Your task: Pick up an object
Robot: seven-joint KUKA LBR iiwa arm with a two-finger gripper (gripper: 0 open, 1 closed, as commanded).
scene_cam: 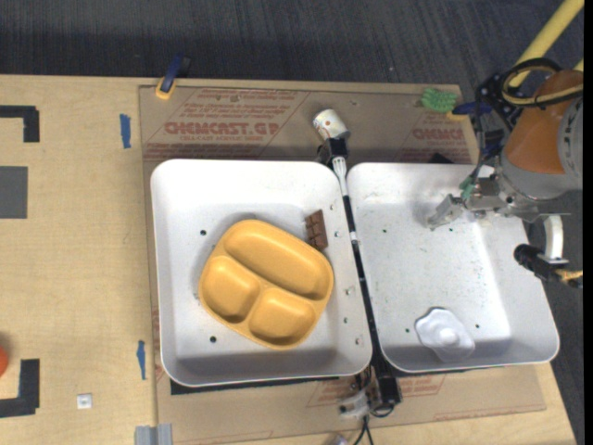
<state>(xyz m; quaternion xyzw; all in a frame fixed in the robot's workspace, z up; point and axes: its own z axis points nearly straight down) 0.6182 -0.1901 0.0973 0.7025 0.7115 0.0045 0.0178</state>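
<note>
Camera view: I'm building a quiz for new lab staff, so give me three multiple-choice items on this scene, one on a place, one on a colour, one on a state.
1. Where does the yellow tray lie?
A. left bin
B. right bin
C. on the bench outside the bins

2. What colour is the small object in the right bin?
A. red
B. white
C. black

3. Where is the gripper?
A. over the left bin
B. over the right bin's far part
C. touching the tray

Answers:
1 A, the tray rests inside the left bin.
2 B, it is pale white like the bin floor.
3 B, it hangs over the right bin's far part, well away from the tray.
</note>
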